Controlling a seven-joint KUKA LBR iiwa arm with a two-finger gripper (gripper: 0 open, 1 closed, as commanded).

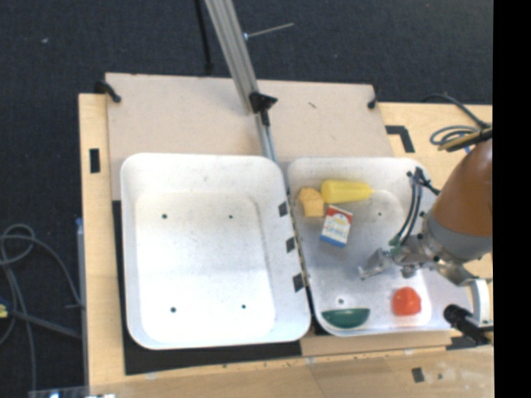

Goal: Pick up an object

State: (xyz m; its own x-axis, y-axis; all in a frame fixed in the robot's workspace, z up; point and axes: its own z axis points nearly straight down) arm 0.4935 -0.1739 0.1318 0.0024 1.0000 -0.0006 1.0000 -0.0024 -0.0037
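While the pincer is hovering low in the right bin, whether it is wide or narrow I cannot tell; the red ball is lying just below-right of it, nearer than the small carton sitting up-left.

This is a robotics lab or test cell rather than a home or shop. A plain plywood bench stands on dark carpet-like flooring, bearing two shallow white bins side by side over a sheet of bare board. A slanted aluminium extrusion post is clamped at the back, loose cables trail over the floor, and an industrial grey-and-orange arm reaches in from the right.
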